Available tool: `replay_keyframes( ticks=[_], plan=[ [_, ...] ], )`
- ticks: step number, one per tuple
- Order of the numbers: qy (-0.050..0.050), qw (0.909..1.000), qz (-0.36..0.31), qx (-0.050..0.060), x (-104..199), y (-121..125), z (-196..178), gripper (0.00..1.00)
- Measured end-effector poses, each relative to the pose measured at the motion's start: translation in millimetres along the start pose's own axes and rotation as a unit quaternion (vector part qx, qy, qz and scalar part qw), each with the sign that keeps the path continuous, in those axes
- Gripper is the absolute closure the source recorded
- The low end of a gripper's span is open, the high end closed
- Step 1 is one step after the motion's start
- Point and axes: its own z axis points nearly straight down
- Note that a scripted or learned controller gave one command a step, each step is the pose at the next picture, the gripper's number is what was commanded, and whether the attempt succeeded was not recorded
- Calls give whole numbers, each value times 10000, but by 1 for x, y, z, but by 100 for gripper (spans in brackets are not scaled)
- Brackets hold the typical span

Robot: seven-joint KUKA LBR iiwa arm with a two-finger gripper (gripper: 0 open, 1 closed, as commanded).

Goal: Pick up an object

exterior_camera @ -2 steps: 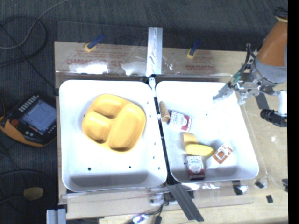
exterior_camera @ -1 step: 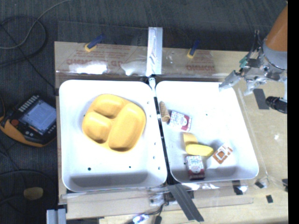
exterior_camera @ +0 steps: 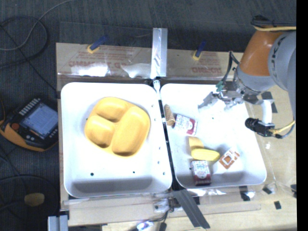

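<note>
White right bin (exterior_camera: 250,174), small packets (exterior_camera: 185,124) with unreadable labels, pincer (exterior_camera: 219,100) spread, pinching nothing.

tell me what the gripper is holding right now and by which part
Nothing. The gripper hangs open over bare floor at the back of the right bin, apart from the items there.

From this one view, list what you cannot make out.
- Gripper: too small and blurred to judge its state.
- Packet labels: print on the red packet and sachet is too small to read.
- Arm: cut off by the right edge.
- Handset: screen unreadable.
</note>
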Motion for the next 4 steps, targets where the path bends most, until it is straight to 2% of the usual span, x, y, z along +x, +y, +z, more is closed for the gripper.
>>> replay_keyframes(
  ticks=[1, 2, 3, 4],
  plan=[
    [-2, 9777, -2101, -15, 55, 6, -79, 0],
    [-1, 9776, -2103, -15, 55, 6, -78, 0],
    [-3, 9707, -2401, -14, 47, 10, 52, 0],
    [-46, 9593, -2822, -98, 50, -54, 76, 0]
  ],
)
